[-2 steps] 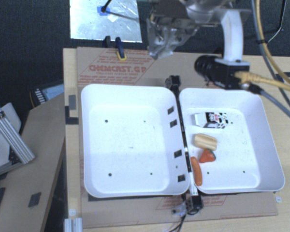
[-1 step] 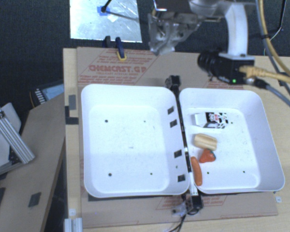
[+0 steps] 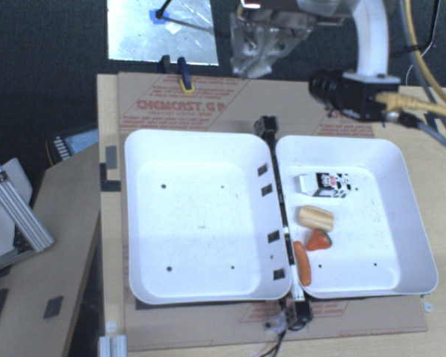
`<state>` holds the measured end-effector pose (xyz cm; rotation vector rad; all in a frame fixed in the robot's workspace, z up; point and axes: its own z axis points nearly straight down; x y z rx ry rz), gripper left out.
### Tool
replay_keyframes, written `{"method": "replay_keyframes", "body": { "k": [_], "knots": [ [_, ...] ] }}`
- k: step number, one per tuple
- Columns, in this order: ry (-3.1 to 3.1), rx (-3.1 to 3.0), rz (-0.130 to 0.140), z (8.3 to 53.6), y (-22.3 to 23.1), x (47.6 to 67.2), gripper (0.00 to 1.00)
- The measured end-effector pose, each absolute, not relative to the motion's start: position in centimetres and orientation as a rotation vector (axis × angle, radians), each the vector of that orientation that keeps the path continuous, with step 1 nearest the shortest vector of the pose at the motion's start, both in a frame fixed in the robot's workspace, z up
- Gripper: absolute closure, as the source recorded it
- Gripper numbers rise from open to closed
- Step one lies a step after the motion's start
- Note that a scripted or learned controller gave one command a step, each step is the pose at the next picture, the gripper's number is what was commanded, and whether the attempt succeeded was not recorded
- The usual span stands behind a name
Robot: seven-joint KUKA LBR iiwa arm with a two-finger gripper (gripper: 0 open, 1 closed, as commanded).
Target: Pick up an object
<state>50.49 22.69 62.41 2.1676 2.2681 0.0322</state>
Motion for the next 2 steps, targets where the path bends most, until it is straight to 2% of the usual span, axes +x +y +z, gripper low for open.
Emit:
{"method": "replay_keyframes", "body": {
  "k": [2],
  "knots": [
    [2.273,2.16,0.039,64.6,22.7,50.5,1.0]
  ]
}}
